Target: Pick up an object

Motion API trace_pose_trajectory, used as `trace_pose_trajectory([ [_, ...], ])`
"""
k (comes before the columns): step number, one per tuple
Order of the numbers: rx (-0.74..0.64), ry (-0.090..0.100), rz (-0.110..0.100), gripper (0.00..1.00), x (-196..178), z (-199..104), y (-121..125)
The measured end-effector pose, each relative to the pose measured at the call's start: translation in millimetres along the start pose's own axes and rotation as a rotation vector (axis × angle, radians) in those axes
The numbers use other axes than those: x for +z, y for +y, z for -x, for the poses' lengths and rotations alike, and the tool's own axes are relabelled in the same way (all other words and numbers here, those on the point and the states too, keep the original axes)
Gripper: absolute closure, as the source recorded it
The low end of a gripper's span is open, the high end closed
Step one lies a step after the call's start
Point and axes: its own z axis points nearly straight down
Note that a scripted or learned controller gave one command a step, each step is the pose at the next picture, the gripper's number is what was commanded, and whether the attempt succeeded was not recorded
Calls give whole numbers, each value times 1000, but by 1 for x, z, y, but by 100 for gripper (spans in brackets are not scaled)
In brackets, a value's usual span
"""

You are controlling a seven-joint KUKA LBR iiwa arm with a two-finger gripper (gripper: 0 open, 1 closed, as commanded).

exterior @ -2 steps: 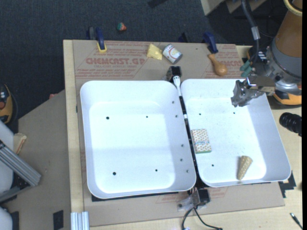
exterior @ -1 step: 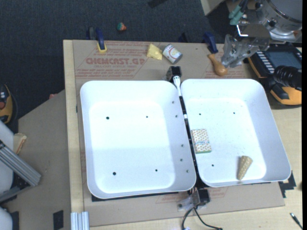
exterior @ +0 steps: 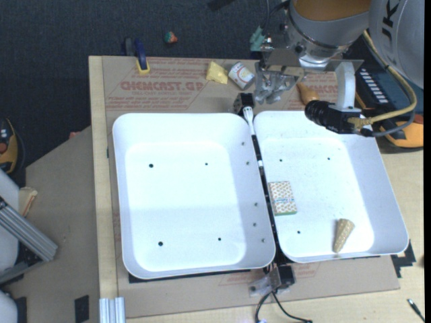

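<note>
The gripper [exterior: 272,93] hangs above the board [exterior: 168,86] just behind the far rim of the right bin [exterior: 389,204], close to that bin's far left corner. Whether it is open or closed I cannot tell, because its metal parts run together in the view.

Two things lie on the floor of the right bin. A small flat box [exterior: 282,198] with a green and white pattern lies beside the left wall, about halfway along it, just next to the seam between the two bins. A pale brown cone [exterior: 343,234] lies near the front right corner, with its narrower end toward the front rim. The box and the cone are apart from each other, and both are well apart from the gripper.

The left bin [exterior: 182,200] touches the right bin along the seam; its floor is white with a few dark dots.

On the board behind the bins, a yellow piece [exterior: 217,73] and a small white thing [exterior: 240,75] lie just beside each other, near the gripper. A blue and yellow clamp [exterior: 140,56] sits at the board's far edge.
</note>
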Motion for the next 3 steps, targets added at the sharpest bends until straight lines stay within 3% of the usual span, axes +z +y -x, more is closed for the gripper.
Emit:
trace_pose_trajectory([
  [1, 0, 0, -3, 100, 61, -44, -3],
  [2, -1, 4, 17, 100, -50, -92, -11],
  [3, 2, 0, 4, 100, 15, -145, 27],
])
